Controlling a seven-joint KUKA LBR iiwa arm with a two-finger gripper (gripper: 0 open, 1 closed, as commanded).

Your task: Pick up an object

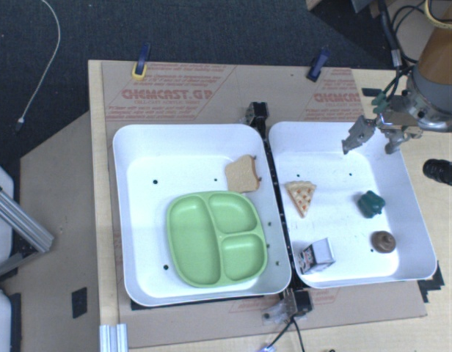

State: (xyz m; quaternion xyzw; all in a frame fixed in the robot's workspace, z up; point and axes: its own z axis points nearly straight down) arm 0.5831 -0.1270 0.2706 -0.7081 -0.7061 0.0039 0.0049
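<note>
Claw spread and unloaded above the far edge of the right white plastic bin (409, 196).

The two-finger claw (373, 139) is seen released, nothing between its fingers. The small dark-green rounded block (370, 204) is located just below the claw, nearer the camera. It is judged light, rigid and slightly slippery; a grasp across its narrower sides is advised.

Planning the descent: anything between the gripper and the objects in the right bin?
Nothing visible. The gripper hangs open over the right bin's far edge; the pizza slice, green toy, brown donut and small box lie apart on bare floor.
</note>
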